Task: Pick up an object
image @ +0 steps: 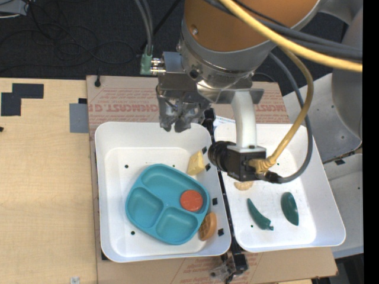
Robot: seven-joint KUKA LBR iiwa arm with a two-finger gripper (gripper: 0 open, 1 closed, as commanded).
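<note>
My gripper (pixel 179 116) hangs high over the back rim of the left bin (pixel 102 188), and I see nothing in it. Below it in that bin lies a teal divided plate (pixel 155 210) with a round orange-red piece (pixel 191 200) in one compartment. A pale yellow wedge (pixel 196 163) leans by the bin's right wall. A brown bun-like item (pixel 207 226) rests against the plate's lower right edge. In the right bin (pixel 327 209) lie a slim dark teal pod (pixel 259 215), a dark green leaf-shaped piece (pixel 289 208) and a tan item (pixel 243 186), partly hidden by the wrist.
The bins stand side by side on cardboard (pixel 124 102) over a pale wooden bench (pixel 41 182). The arm's big orange and grey body fills the upper middle and hides the back of the right bin. Cables run along the dark area behind.
</note>
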